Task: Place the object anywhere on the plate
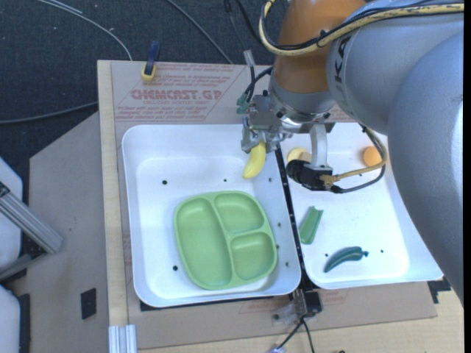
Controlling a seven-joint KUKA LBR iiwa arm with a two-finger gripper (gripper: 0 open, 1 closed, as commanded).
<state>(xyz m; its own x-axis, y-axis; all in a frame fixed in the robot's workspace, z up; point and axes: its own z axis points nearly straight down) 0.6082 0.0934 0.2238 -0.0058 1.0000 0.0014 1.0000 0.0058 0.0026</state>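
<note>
Yellow banana point(255, 163) hangs clamped between the closed fingers of the gripper point(257, 147), over the left bin point(140, 197) just beyond the green plate point(224, 238), while a green pod point(310, 224) and teal pepper point(344, 257) lie in the right bin point(390, 219).

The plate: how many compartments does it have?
3. The green plate has one long compartment on its left side, one at its upper right and one at its lower right. None looks hidden.
</note>
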